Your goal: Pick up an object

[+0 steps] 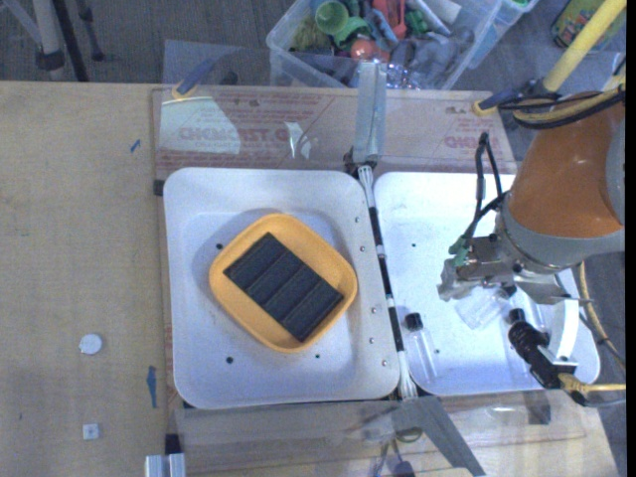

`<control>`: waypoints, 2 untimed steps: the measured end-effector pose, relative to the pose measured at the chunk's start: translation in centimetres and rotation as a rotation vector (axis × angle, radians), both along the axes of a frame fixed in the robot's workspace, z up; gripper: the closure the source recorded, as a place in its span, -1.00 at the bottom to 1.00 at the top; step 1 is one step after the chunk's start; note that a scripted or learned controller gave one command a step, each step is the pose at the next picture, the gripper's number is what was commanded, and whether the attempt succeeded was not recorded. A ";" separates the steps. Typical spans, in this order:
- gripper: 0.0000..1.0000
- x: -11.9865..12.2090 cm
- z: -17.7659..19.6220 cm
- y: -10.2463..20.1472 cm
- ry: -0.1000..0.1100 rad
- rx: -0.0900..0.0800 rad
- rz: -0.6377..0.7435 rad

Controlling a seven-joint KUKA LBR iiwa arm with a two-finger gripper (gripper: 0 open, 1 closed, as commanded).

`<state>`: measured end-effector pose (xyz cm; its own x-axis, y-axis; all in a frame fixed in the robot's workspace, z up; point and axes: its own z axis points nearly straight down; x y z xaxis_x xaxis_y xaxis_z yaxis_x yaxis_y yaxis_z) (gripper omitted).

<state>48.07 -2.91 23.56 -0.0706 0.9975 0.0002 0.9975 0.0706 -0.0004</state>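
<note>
Yellow dish (282,282) in left bin (189,366)

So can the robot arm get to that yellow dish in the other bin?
Probably yes. The yellow dish lies alone in the left bin with nothing on top. The claw is over the right bin, so the arm must cross the low divider.

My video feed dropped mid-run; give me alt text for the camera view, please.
The grey-and-orange arm reaches from the right over the right white bin, its gripper low above a small clear object. The left white bin holds a yellow tray with a dark ribbed insert.
</note>
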 end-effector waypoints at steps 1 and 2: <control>-1.00 0.0 0.0 0.0 0.000 0.000 0.000; 1.00 0.1 1.0 -0.1 -0.002 -0.001 -0.002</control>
